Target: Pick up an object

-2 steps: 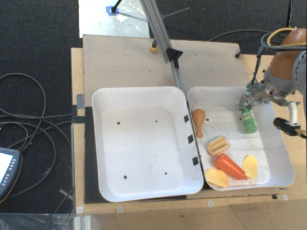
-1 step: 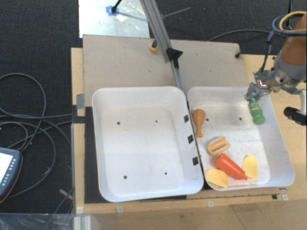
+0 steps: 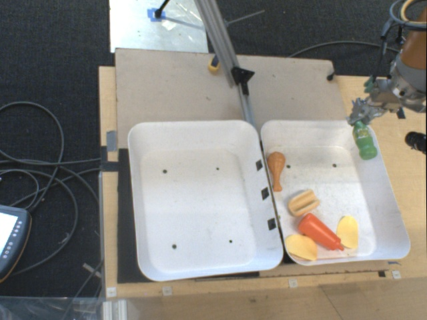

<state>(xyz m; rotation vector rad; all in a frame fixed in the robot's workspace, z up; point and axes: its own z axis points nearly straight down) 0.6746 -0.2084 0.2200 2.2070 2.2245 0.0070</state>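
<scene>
- We see the arm [image 3: 410,52] reaching in from the right, its claw [image 3: 361,114] over the far right corner of the right bin [image 3: 383,199].
- A small green bottle [image 3: 365,142] hangs right under the claw tips, its top between the fingers; the claw looks closed on it, pinching the bottle's upper end.
- The bottle sits above the bin's right rim; we cannot tell whether its lower end touches the bin.
- In the right bin we count a drumstick [image 3: 276,169] near the left wall, a hot dog bun [image 3: 303,202] below it, an orange-red carrot [image 3: 320,232] lying at a slant, and two yellow chips [image 3: 347,231], one on each side of the carrot's lower end.
- The left bin [image 3: 143,245] lies just beside the right one, their rims touching along the middle.
- Both bins rest on the desk [image 3: 167,85]; cables [image 3: 40,172] trail on the dark floor to the left.
</scene>
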